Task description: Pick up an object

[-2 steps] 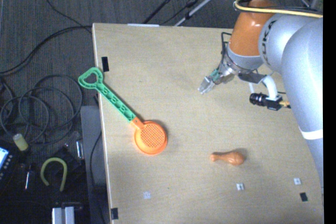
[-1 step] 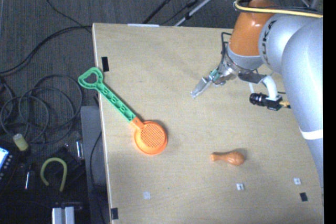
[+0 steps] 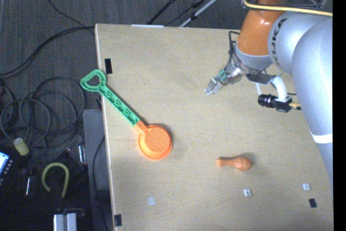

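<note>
2 objects are lying on the tan bench top [image 3: 178,51]. A strainer [image 3: 132,119] with a green handle and orange mesh head is slanting near the left edge; a small orange pear-shaped piece [image 3: 235,162] is sitting toward the near edge, right of the middle. The gripper [image 3: 215,84] is hovering well apart from both, nearer the far edge, holding nothing; whether it is parted I cannot tell. The strainer is looking light, stiff plastic: taking it across the thin handle seems surest. The pear shape may be rolling away.
</note>
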Action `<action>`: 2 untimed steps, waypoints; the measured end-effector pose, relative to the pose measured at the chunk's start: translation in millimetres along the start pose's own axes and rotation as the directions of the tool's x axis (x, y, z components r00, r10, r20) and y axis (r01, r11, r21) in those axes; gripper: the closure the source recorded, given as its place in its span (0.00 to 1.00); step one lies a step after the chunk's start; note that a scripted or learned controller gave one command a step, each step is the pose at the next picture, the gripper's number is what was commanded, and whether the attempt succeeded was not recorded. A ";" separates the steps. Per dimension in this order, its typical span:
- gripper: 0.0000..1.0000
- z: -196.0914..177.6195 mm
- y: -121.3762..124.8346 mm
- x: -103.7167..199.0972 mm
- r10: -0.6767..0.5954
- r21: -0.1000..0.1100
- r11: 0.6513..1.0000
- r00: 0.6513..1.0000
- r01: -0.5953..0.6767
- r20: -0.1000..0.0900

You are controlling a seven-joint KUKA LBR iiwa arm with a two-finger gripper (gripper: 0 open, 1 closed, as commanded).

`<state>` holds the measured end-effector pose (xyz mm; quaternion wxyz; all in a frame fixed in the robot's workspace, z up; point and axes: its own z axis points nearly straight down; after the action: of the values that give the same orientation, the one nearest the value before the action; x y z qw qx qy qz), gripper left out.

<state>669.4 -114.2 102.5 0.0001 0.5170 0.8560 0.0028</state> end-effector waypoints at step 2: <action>1.00 -331.2 22.4 73.5 0.119 0.004 0.993 0.993 -0.119 0.005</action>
<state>653.9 -40.2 434.1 0.0007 0.5670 0.8237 -0.0002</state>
